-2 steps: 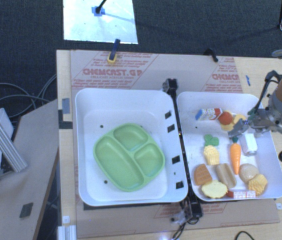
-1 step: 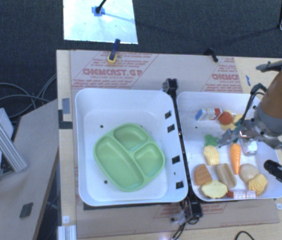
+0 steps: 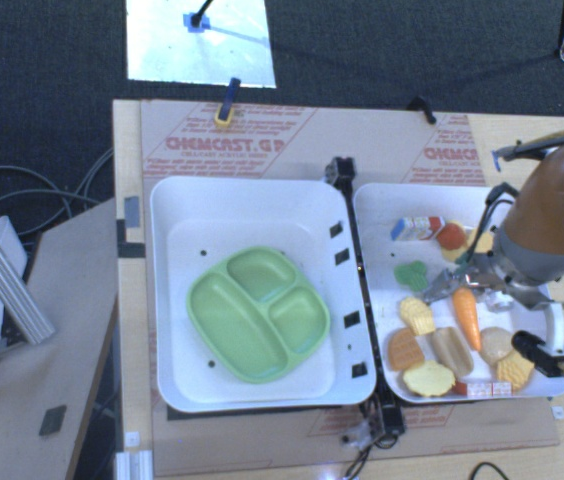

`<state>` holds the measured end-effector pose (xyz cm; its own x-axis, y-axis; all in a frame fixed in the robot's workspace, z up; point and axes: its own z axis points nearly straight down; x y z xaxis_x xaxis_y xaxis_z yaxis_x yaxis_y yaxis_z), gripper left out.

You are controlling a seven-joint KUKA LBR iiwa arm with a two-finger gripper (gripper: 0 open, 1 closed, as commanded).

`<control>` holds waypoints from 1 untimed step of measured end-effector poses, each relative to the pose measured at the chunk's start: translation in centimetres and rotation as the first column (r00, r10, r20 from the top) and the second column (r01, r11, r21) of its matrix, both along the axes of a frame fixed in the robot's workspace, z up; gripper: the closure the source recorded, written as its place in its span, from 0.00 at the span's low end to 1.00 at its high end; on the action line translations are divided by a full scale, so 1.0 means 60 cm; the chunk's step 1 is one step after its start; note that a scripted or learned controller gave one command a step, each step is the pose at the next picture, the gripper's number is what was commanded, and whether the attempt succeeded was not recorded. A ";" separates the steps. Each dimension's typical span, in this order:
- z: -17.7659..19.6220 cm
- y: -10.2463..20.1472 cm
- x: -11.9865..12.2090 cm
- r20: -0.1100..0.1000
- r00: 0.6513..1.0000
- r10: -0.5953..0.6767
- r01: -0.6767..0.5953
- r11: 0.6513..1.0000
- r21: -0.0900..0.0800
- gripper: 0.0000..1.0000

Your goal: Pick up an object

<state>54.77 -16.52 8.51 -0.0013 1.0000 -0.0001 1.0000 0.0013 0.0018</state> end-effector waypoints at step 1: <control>0.016 0.000 0.000 0.000 1.000 0.000 0.000 1.000 0.000 1.00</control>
